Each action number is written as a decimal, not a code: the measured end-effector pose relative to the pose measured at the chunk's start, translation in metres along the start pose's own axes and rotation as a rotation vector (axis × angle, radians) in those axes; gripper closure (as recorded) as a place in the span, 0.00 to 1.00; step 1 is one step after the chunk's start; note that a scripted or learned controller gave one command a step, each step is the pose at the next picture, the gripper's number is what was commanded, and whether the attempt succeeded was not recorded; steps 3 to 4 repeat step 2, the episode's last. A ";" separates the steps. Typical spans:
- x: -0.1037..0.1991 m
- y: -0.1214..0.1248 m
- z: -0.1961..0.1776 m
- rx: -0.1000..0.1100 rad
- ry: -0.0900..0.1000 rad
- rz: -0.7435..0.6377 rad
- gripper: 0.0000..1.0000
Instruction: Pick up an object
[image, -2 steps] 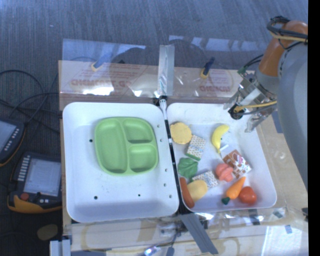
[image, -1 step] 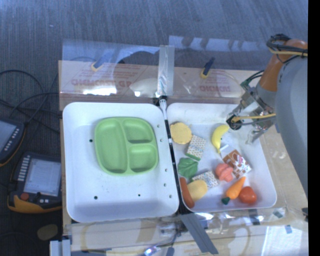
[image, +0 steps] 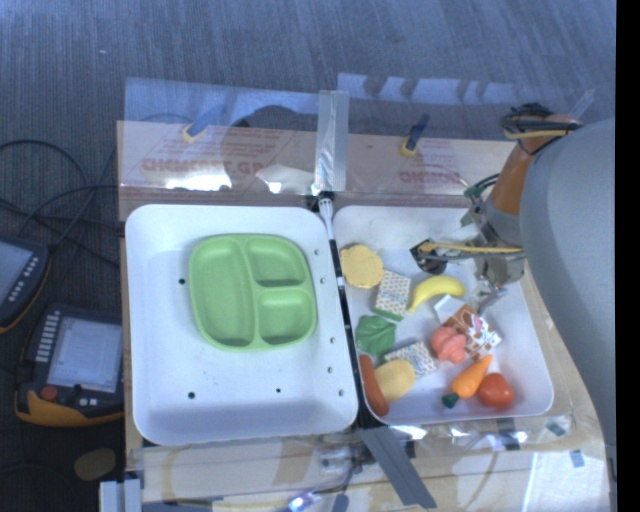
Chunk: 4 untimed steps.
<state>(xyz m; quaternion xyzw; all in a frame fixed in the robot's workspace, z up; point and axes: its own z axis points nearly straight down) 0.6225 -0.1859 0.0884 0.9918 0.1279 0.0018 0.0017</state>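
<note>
The right bin (image: 530, 340) holds several toy foods. Among them are a round yellow biscuit (image: 361, 265), a pale waffle square (image: 392, 292), a banana (image: 437, 291), a green leaf (image: 375, 333) and a pink piece (image: 450, 344). A carrot (image: 468, 378), a red tomato (image: 494, 391), a yellow lump (image: 394, 378) and a small red-and-white patterned piece (image: 480, 332) lie there too. My gripper (image: 488, 292) hangs over the right side of this bin, just right of the banana and above the patterned piece. I see nothing held in it.
The left bin (image: 150, 330) holds a green divided plate (image: 253, 290). A clear plastic wall stands behind both bins. The grey arm (image: 580, 250) covers the right bin's right edge. A tablet and cables lie on the floor at the left.
</note>
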 end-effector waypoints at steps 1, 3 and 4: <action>-0.048 -0.039 -0.092 0.008 -0.007 -0.076 0.00; -0.064 -0.045 -0.032 -0.008 0.014 -0.001 0.00; -0.064 -0.045 -0.032 -0.008 0.014 -0.001 0.00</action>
